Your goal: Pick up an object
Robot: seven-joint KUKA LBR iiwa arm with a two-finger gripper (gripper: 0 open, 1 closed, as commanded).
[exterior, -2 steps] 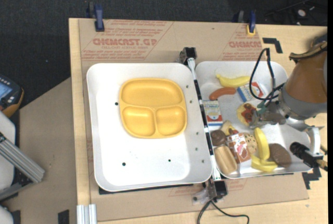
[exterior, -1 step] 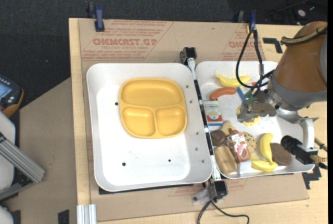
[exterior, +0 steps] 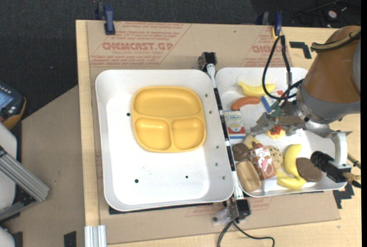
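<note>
The arm [exterior: 335,77] is reaching in from the right and hanging over the right bin [exterior: 229,77], its gripper [exterior: 277,123] hovering low among the toy food, probably lining up on one piece. Whether the gripper is apart or together I cannot tell; nothing is visibly held. Candidates are crowding that bin: a banana [exterior: 256,89] and sausage [exterior: 245,103] at the far side, a second banana [exterior: 291,167], a cookie [exterior: 310,169] and a bread piece [exterior: 248,176] at the near side. The left bin [exterior: 114,142] is holding a yellow tray [exterior: 168,117], likely a drop place.
</note>
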